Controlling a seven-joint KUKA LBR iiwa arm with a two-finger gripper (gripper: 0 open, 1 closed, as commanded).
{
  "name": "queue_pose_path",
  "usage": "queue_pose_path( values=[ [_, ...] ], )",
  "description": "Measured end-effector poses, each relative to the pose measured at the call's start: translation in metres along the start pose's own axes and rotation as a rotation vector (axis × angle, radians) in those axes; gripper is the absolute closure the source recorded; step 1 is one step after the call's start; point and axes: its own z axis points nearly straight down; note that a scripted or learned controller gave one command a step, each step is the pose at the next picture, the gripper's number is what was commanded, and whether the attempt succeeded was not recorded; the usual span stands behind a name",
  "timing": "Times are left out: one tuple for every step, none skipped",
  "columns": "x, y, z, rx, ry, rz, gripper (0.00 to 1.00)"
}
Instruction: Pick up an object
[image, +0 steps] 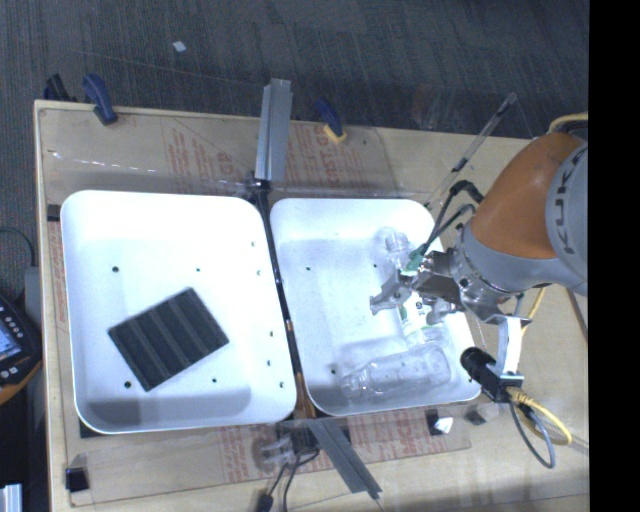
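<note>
The grey arm (520, 225) with its orange band reaches in from the right, over the right bin (310, 300). Its end effector (405, 300) sits low over the middle-right of that bin, among clear plastic things. Whether it is apart or together cannot be told, because metal parts and transparent plastic blur into each other there.

A clear plastic bottle (395, 372) lies on its side near the front wall of the right bin, just below the end effector. A second clear, rounded piece (390, 243) rests nearer the back of the same bin, just above the end effector. Whether either one touches the end effector is unclear.

In the left bin (90, 230) a flat, dark ribbed slab (167, 337) lies at a slant toward the front left. Both bins rest side by side on the worktop (60, 140), and two blue clamps (100, 100) grip its far edge.
</note>
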Motion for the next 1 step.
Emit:
queue_pose_path(
  values=[
    [-0.0258, 0.0223, -0.0038, -0.002, -0.003, -0.26, 0.0]
  ],
)
